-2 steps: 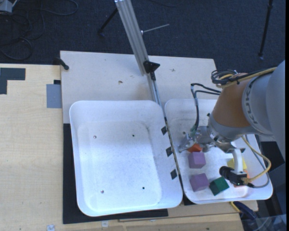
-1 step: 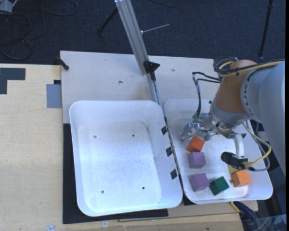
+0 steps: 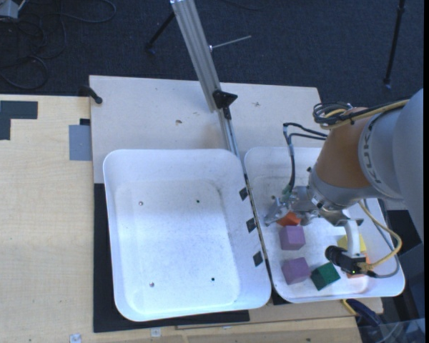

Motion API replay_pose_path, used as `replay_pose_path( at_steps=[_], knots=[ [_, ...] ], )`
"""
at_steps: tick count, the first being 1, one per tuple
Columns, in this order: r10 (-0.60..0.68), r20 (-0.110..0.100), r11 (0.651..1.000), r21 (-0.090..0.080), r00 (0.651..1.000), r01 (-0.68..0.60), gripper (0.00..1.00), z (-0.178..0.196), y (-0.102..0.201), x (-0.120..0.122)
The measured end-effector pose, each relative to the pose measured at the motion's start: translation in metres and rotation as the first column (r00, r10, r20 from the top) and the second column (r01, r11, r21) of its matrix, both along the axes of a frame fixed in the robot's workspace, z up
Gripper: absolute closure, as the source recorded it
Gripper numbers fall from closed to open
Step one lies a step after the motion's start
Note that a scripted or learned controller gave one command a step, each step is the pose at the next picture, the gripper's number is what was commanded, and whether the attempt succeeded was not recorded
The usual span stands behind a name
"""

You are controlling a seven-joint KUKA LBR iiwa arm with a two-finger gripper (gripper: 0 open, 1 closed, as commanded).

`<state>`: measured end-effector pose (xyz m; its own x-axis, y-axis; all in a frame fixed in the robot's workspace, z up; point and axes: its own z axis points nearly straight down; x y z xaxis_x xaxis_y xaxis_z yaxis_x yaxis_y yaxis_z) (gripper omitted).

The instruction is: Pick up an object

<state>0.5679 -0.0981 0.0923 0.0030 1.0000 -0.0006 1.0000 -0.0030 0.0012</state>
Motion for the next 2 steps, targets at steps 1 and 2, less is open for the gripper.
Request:
replay_pose_path(
  at_steps=[1,2],
  knots=[
    [-0.001,0.002,1.0,0.001,1.0,0.001,0.0,0.102,0.009,-0.053],
    [0.002,-0.001,1.0,0.002,1.0,-0.002,0.0,-0.002,-0.02,0.004]
  ],
)
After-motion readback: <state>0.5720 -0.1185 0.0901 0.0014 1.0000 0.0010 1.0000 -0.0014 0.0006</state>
